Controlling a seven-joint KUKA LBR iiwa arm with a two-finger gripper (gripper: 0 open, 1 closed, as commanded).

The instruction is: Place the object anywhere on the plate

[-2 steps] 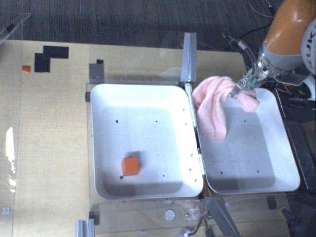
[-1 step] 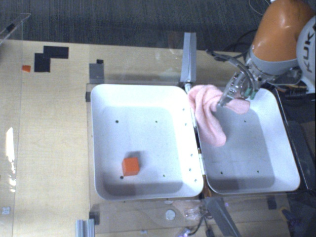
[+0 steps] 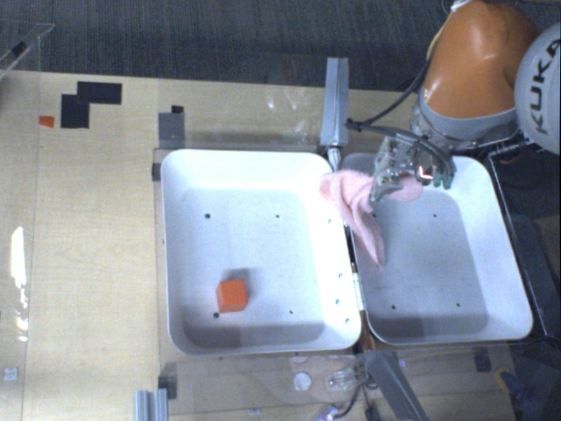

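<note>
A pink cloth lies bunched at the back left corner of the right bin. One end drapes over the divider between the bins and a tail trails toward the front. My gripper hangs over the back of the right bin with its fingers down in the cloth's upper fold, shut on it. An orange cube sits in the front left part of the left bin, well away from the gripper.
A grey metal post stands behind the gap between the bins. Black markers and a small orange square lie on the bench at the far left. The arm's orange band looms above the right bin's back edge.
</note>
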